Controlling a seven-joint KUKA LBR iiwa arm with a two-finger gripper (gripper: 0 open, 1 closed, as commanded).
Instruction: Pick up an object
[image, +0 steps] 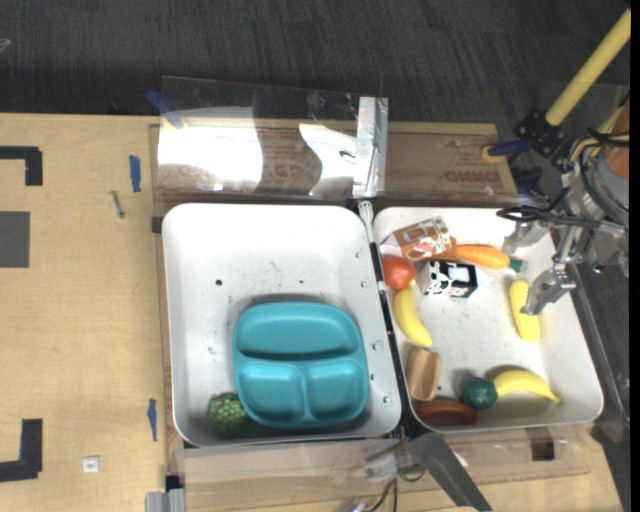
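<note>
A: Where's your gripper (548, 262) right now?

B: Right bin (590, 380), near its right wall, upper part. My arm comes in from the right edge.

A: Fingers apart or together?

B: Can't tell. Too small and cluttered at that angle.

A: Holding anything?

B: Nothing I can see held. The tip hangs just above a small yellow banana (521, 312) standing roughly upright along the right wall. Touching or not, can't say.

A: Rest of the right bin?

B: Orange carrot (478, 256) near the top, a printed packet (424, 237) just left of it, a black-and-white box (447, 279) below the carrot. A red tomato (398, 273) at the left wall, a long yellow banana (408, 318) under it. A tan cylinder (424, 373) lower down, a dark brown piece (445, 409) at the front edge, a dark green ball (479, 393) beside that, then a third banana (527, 386) lying flat in the front right corner.

A: Left bin?

B: Left bin (200, 260) has a teal divided tray (298, 363) at the middle front, a green bumpy fruit (227, 412) touching its front-left corner.
</note>
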